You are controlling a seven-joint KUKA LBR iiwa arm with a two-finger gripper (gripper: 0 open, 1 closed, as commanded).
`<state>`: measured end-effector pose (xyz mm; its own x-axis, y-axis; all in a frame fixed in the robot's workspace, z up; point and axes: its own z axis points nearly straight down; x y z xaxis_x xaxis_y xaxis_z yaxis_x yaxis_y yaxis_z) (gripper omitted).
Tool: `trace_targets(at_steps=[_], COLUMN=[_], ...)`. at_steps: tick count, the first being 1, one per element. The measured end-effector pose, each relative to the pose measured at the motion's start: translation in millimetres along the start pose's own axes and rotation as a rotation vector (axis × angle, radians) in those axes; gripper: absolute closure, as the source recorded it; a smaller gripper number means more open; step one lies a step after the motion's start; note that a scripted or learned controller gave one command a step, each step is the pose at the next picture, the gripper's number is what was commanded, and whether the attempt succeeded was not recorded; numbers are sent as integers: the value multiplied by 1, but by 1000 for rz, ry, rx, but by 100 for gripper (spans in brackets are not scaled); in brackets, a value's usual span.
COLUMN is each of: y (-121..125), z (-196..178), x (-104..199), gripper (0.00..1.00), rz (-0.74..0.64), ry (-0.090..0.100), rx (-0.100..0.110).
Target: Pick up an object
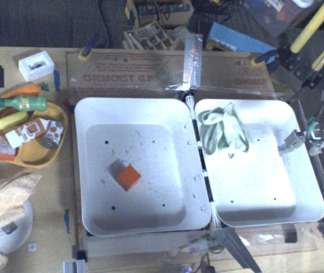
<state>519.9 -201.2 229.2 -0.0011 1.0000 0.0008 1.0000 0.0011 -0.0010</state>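
1. Left bin (pixel 93 118): a shallow white tray on the desk (pixel 31 56). An orange block (pixel 130 177) lies alone near its middle, one corner turned toward the camera, with a small grey shadow or patch just beside it on the upper left. It stands well apart from every wall, so a grip from above would meet no obstruction.
2. Right bin (pixel 264 209): touching the left bin along a shared edge. A pale green cloth (pixel 221 131) lies crumpled in its upper left corner, close to the dividing wall; its folds give no firm face to close on, which likely makes it the harder pick.
3. Gripper (pixel 291 141): a grey metal part shows at the right rim of the right bin, near the arm's entry side and well apart from both things. Whether the jaws are wide or narrow cannot be told at this size. Nothing shows between them.
4. Stage, as a judgement: the pick has not yet begun; the arm seems parked at the edge to leave both bins unobstructed to the camera.
5. Outside the bins: a yellow bowl (pixel 36 155) of toy foods at left, apart from the task.
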Motion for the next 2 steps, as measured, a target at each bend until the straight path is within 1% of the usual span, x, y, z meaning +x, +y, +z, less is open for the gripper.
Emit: trace_targets(at_steps=[1,2], y=[34,78], z=[51,133], x=[90,59], gripper=[0,0], rz=[-137,-298], ry=[0,-2], rx=[1,-4])
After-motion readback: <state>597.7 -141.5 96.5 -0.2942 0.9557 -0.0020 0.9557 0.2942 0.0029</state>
